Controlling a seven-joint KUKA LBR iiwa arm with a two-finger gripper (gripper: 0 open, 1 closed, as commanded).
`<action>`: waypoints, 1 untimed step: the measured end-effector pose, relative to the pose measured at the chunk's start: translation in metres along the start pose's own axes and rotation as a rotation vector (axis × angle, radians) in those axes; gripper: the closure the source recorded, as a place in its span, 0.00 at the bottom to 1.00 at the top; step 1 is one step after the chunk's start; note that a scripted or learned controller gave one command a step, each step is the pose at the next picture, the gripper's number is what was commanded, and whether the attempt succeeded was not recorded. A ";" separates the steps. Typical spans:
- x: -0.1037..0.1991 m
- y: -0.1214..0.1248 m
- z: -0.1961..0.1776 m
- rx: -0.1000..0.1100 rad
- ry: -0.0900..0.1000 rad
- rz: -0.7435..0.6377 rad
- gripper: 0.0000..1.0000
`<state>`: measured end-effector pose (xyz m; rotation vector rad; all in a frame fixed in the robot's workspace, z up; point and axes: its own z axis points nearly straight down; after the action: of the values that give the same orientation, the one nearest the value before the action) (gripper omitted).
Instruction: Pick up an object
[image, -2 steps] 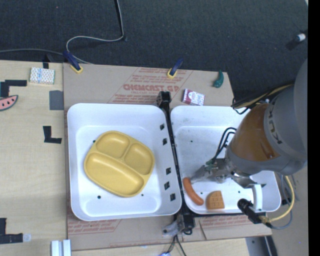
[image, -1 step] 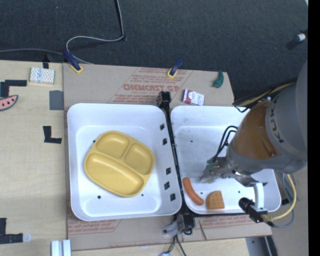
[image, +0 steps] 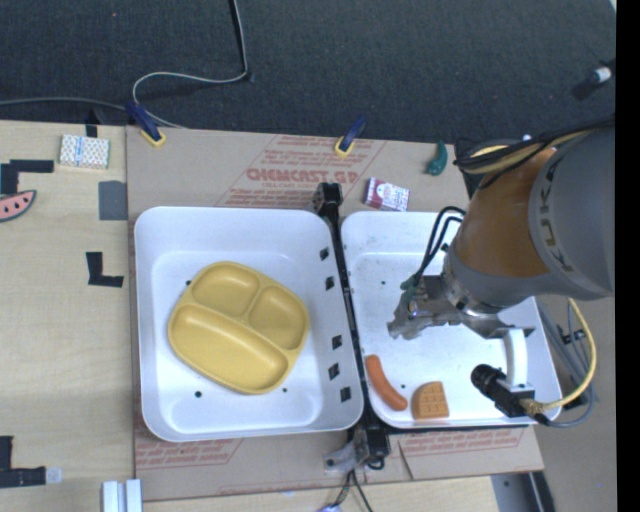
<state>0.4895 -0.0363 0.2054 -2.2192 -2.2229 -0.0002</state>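
Note:
A yellow divided plate (image: 239, 325) lies in the left bin (image: 160, 240). In the right bin (image: 385, 235), near its front edge, rest an orange hot dog (image: 386, 384) and a tan waffle-like square (image: 431, 400). My gripper (image: 409, 322) hangs over the middle of the right bin, above and slightly right of the hot dog. The grey arm with its orange band (image: 505, 225) reaches in from the right and hides the bin's right part.
A black divider (image: 338, 300) runs between the bins. A small wrapped packet (image: 385, 194) lies on the cardboard behind the right bin. Yellow and green clips sit along the cardboard's far edge. A black cable (image: 505, 392) crosses the front right corner.

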 end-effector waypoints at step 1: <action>0.045 -0.006 0.006 0.002 0.000 -0.001 1.00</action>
<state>0.4836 0.0087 0.1991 -2.2178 -2.2227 0.0017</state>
